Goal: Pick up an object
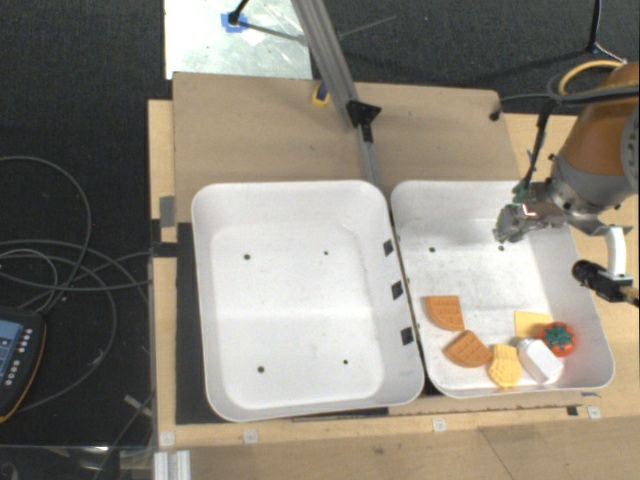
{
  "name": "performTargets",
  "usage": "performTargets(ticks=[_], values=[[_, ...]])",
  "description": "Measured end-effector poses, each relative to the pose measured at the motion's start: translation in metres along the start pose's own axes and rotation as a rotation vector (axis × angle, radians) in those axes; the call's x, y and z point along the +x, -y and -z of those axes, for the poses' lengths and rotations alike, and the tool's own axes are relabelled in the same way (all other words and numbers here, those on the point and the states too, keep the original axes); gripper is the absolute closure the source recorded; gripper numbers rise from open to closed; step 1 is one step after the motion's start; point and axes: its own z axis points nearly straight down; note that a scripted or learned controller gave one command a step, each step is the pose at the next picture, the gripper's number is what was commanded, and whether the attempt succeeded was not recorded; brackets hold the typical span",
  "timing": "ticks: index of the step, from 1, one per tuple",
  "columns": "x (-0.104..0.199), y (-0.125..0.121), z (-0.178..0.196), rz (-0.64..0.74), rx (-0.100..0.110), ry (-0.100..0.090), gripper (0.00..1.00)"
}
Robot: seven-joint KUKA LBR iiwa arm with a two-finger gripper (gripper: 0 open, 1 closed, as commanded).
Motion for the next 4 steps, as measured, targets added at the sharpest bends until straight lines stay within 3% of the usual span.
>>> performTargets(ticks=[2, 4], values=[[0.009, -0.001, 0.090, 0.000, 0.000, 0.001, 1.00], [0.115, 0.021, 0.089, 0.004, 0.007, -0.003, 1.00]])
